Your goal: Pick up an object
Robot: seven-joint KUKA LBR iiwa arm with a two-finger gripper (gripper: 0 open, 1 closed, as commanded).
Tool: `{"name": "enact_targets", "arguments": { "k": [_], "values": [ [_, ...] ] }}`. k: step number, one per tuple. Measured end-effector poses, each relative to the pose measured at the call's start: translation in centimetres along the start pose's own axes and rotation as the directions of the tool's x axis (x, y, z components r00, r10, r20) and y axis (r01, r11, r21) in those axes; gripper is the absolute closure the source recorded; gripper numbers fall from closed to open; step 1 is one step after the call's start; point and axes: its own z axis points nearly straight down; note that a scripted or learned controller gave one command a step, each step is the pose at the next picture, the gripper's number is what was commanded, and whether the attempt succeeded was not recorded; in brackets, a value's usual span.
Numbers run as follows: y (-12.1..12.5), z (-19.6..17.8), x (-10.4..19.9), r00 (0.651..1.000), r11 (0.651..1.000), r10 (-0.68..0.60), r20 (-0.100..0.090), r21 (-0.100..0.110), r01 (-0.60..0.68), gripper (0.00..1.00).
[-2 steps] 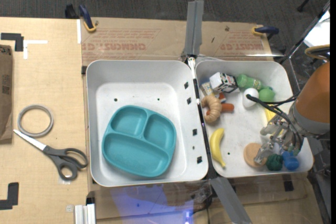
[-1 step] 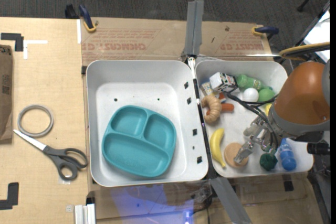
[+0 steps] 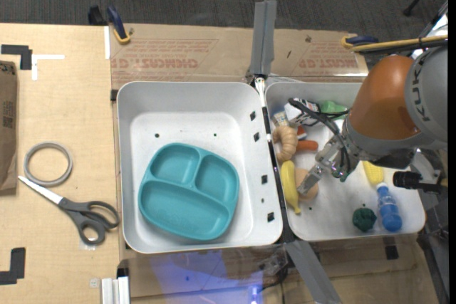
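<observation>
Claw in rt bin, tips on peach obj beside banana; spread or pinching, can't tell.

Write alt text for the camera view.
A grey and orange robot arm lowers its gripper into the right bin beside a banana and other small toys. The left bin has a teal divided plate; scissors lie outside.

Left bin: smooth white plastic, slight sheen. Divided plate: matt teal plastic. Bench: matt brown cardboard. Scissors: bright metal blades, grey plastic handles. Arm's orange band: glossy. Banana beside gripper: smooth yellow plastic.
</observation>
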Motion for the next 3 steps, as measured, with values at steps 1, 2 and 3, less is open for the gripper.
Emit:
{"name": "enact_targets", "arguments": {
  "k": [1, 2, 3],
  "values": [
    [-1.6, 0.0, 1.7, 0.984, 0.984, 0.180, 0.001, 0.001, -0.180, 0.00],
    [-1.5, -1.0, 1.7, 0.984, 0.984, 0.178, 0.001, 0.000, -0.178, 1.00],
    [-2.5, 0.4, 0.9, 0.906, 0.905, 0.424, -0.003, 0.009, -0.424, 1.00]
  ]
}}
